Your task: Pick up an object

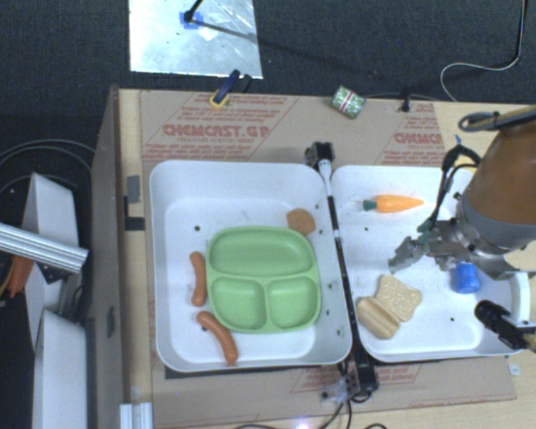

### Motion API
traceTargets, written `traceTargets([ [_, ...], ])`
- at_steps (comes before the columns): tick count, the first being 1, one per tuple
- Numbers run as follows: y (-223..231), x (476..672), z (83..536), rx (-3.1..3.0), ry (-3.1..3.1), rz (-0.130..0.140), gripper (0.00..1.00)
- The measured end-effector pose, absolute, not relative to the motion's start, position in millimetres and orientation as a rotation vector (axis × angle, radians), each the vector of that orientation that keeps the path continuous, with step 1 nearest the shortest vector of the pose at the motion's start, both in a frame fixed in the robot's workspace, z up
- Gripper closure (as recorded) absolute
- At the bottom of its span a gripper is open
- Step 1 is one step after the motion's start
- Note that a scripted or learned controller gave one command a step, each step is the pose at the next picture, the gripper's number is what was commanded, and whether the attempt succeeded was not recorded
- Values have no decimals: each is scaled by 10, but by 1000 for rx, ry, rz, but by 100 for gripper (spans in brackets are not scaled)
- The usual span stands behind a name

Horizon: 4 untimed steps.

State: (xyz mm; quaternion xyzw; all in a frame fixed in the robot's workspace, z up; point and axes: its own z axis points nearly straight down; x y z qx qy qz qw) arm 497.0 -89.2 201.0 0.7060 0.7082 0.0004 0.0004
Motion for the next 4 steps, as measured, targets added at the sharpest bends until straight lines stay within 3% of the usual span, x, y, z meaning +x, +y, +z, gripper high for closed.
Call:
traceTargets([
  [1,-1563,5174,2007,2219,2220,1,0],
  [2,-2067,5667,1800,2220,2221,1,0],
  [3,-2065,5589,844,2219,2221,1,0],
  [4,-1490,5263,841,2217,2225,1,0],
])
